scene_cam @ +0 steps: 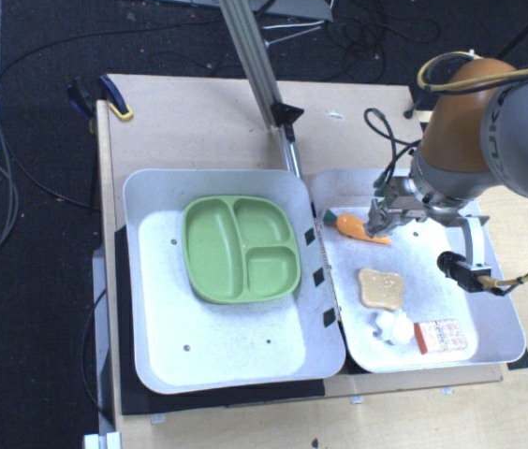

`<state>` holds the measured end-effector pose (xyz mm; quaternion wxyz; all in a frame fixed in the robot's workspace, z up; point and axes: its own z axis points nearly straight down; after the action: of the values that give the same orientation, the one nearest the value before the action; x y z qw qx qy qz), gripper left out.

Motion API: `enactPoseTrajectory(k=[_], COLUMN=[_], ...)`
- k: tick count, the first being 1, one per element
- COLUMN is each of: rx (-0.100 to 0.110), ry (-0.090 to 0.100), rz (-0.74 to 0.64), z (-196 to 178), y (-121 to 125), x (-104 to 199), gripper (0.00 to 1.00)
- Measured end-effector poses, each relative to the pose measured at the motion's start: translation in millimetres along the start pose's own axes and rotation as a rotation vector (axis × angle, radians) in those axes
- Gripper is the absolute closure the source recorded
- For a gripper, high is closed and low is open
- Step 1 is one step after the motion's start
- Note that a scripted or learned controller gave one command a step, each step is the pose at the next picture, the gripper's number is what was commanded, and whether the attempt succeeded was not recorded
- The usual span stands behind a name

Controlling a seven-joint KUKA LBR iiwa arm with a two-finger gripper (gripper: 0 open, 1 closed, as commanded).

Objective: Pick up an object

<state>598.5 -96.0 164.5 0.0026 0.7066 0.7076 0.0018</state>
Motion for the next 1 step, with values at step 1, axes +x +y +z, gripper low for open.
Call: enactPoseTrajectory(k=[1], rx=[0.0], ry=[0.0], rz=[-0.001], z=[-45.9], y=[1.7], x=[-0.2], gripper=[1.0])
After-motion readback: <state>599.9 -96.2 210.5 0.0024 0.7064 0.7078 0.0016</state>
